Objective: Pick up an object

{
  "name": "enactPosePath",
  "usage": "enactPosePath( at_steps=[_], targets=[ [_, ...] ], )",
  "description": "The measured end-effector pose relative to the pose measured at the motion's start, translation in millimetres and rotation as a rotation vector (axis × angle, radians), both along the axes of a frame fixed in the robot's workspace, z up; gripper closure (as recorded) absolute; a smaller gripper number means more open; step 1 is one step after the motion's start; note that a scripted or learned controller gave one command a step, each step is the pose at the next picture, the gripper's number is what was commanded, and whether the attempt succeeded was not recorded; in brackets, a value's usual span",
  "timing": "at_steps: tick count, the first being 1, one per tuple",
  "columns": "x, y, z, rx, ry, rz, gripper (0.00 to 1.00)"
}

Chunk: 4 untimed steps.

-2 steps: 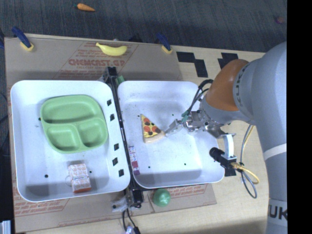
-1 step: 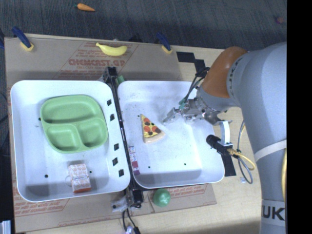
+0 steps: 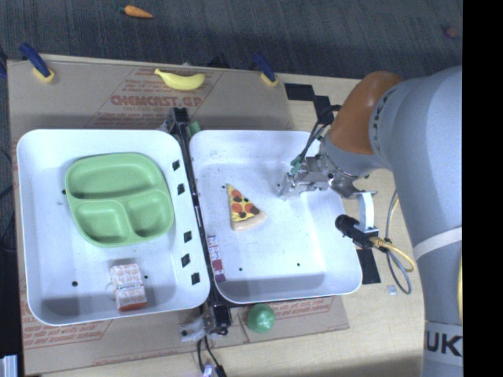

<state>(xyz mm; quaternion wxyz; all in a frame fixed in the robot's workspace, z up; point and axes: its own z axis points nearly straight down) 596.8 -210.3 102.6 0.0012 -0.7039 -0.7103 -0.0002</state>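
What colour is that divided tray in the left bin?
Pale green tray, seen in the camera view.

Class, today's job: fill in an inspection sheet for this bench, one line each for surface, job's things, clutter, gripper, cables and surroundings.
Surface: cardboard sheet under two white bins, left bin and right bin.
Job's things: pizza slice in the right bin; green divided tray and small packaged snack in the left bin.
Clutter: banana on the cardboard behind the bins; green ball in front of the right bin.
Gripper: gripper low in the right bin, right of the pizza slice, apart from it.
Cables: yellow cable looping beside the arm.
Surroundings: blue clamps on the cardboard edge; orange carrot-like item on the dark floor.
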Motion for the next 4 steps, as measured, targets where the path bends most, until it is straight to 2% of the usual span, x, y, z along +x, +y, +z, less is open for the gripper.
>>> enactPosePath(
  at_steps=[1, 2, 3, 4],
  targets=[
    [-3, -1, 134, -0.003, -0.004, -0.003, 1.00],
    [-4, -1, 132, -0.001, 0.000, -0.003, 0.00],
    [-45, 3, -11, -0.001, 0.001, -0.004, 0.00],
    [-11, 19, -11, -0.002, 0.001, -0.002, 0.00]
  ],
)
